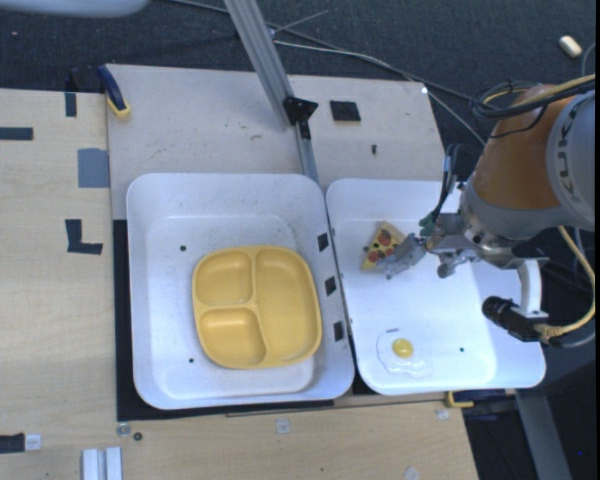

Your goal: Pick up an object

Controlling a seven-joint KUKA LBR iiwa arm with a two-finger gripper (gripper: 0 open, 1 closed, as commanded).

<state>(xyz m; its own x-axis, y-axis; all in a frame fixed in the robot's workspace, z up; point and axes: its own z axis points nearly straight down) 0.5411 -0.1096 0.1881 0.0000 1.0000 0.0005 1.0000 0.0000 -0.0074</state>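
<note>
Pizza slice toy [384, 242] lies in the upper left part of the right bin [500, 368], close to that bin's left wall. It is a small wedge with a yellow-orange top and red spots. Its long axis runs at a slant, from upper right down to lower left, though which end is the tip is too small to tell.

The tool [408, 256] sits just to the right of the slice, low over the bin floor, at the end of the grey and orange arm [525, 168] that comes in from the right. Its grey tips point left toward the slice and look to be at or touching the slice's right edge. How far apart the tips stand cannot be made out, and the slice cannot be seen gripped between them.

A fried egg toy [402, 352], white with a yellow yolk, lies flat near the front edge of the same bin, well apart from the slice and the tool.

The left bin [155, 268] holds a yellow plate [257, 306] with three compartments, set toward the front right of the bin. Both bins rest side by side on the table [40, 268].
</note>
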